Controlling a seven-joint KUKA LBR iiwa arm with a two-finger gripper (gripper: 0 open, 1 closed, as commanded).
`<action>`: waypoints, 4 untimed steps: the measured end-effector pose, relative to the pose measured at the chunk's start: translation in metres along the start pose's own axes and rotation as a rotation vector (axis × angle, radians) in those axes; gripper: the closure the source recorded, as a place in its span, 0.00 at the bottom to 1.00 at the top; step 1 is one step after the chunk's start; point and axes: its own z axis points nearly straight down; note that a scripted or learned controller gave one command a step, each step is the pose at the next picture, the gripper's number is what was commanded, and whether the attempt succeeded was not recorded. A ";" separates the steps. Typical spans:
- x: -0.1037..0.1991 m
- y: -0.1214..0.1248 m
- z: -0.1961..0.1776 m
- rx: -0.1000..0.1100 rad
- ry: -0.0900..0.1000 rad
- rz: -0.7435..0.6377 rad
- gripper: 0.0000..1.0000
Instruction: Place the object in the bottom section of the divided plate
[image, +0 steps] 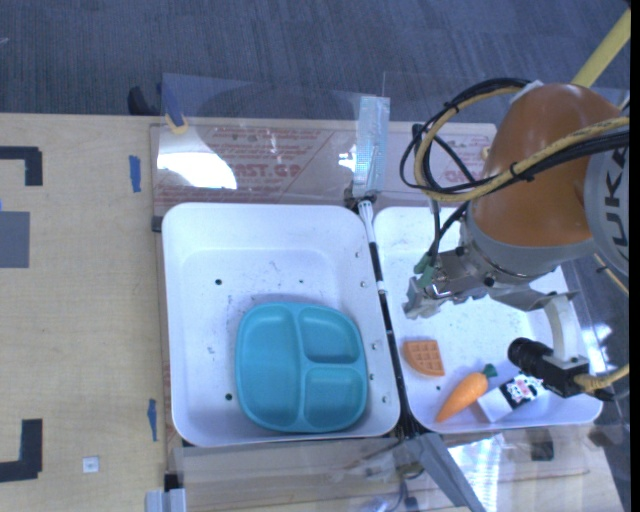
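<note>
The waffle (423, 357) lay near the right bin's (455, 232) left wall below our gripper (428, 297), whose grip state we could not tell, so we judged a descent might clip that wall or snag the carrot (463, 395) beside it.

camera view: fixed overhead | slanted down | both bins (200, 240) in frame | arm (545, 170) enters right

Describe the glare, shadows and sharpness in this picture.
Camera view: bright glare on the clear panel behind the bins; soft shadows under the blue plate and carrot; the tool looks slightly blurred; the waffle is sharp.
</note>
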 end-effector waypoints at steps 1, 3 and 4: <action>0.010 0.000 0.068 0.010 0.001 0.254 1.00; 0.084 0.015 0.075 0.005 0.000 0.028 1.00; 0.039 0.006 0.076 0.006 0.001 -0.172 1.00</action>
